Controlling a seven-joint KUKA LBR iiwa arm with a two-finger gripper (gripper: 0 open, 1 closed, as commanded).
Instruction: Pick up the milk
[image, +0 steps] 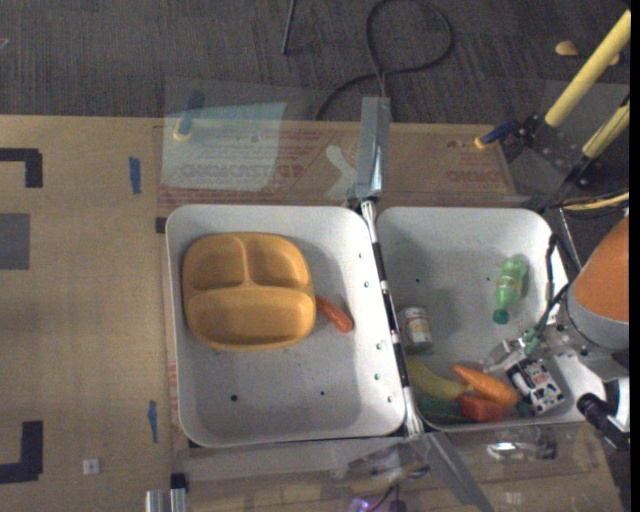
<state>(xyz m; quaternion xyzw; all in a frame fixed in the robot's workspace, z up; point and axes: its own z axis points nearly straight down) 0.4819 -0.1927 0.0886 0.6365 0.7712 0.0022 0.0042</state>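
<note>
Cardboard-topped bench (80, 300) (grey carpet (100, 40) beyond); yellow tray (245, 290) in white bin (290, 395).

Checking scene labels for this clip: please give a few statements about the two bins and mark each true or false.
1. The yellow plate lies in the left bin. True.
2. The green bottle lies on the plate. False: it lies on the floor of the right bin.
3. A small can sits in the right bin, near the wall between the bins. True.
4. The gripper hovers over the left bin. False: it is over the right bin, close to the white carton.
</note>
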